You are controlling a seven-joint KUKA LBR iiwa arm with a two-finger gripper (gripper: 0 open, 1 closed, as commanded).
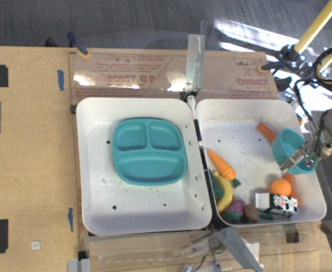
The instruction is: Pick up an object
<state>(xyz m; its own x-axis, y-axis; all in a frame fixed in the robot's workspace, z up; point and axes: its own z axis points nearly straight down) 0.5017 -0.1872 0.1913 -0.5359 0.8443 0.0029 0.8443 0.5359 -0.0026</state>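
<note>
No legible text on any surface.

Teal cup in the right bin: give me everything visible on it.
The teal cup looks like smooth plastic, with an orange handle sticking out toward the upper left. It is tipped, opening facing up and left, near the right wall of the right bin. The tool sits at its lower right rim, seemingly touching it. An orange ball lies just below, apart from it.

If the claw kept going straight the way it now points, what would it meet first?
Most likely the teal plastic cup with the orange handle: the claw points left at its rim and looks to be touching it, though depth is unclear.
</note>
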